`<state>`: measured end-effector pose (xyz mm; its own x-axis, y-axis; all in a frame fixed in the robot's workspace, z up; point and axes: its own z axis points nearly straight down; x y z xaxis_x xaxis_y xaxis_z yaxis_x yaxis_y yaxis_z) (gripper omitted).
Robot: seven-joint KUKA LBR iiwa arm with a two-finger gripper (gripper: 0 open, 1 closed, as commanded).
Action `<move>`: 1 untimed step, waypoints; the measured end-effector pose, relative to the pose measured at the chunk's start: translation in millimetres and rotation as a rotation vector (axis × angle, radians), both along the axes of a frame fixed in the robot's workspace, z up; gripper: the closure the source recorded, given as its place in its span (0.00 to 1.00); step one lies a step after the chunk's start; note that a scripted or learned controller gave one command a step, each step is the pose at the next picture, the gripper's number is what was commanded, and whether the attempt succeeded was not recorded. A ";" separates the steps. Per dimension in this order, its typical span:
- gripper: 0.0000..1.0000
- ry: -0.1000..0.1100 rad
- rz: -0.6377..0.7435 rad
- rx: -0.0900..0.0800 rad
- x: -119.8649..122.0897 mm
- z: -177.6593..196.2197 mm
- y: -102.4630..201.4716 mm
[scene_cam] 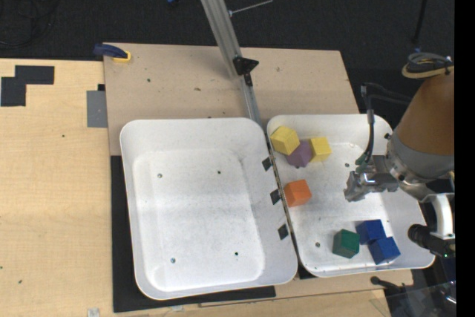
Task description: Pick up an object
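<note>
Above bare bin floor in the right bin [338, 122], the gripper [361, 185] hangs with nothing visibly in its grasp; whether its jaws are parted cannot be told. Blue blocks [377, 240] and a green block [346, 243] lie just below, orange [297, 192] to the left. Descending here would likely catch nothing.

aluminium rail [217, 11] leaning over bench | blue-yellow clamp [113, 52] at board's back-left corner
</note>
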<state>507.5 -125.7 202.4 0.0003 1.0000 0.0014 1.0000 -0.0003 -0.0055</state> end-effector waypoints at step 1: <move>1.00 -0.003 0.004 0.001 15.6 -2.8 41.7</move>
